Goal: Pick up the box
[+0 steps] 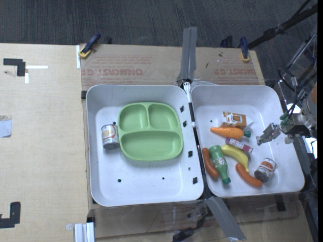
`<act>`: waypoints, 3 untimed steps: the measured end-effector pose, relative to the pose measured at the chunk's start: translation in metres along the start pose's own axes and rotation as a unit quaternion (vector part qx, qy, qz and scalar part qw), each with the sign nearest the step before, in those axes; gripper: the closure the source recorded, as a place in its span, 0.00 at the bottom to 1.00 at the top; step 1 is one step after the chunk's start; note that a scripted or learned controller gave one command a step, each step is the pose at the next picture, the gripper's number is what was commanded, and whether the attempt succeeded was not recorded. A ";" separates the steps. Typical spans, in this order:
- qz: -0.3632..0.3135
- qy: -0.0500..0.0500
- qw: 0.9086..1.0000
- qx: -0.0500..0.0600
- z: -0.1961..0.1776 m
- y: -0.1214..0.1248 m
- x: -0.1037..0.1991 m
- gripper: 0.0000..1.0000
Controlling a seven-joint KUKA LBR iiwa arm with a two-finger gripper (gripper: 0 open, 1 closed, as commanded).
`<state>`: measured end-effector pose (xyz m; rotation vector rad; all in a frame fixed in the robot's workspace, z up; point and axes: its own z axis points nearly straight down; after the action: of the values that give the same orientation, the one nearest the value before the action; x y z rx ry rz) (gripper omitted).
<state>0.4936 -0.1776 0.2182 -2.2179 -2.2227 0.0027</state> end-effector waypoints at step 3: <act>0.050 0.000 0.999 0.000 0.127 0.046 0.084 0.00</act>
<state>0.5395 -0.0933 0.0913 -2.3264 -2.1100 0.0020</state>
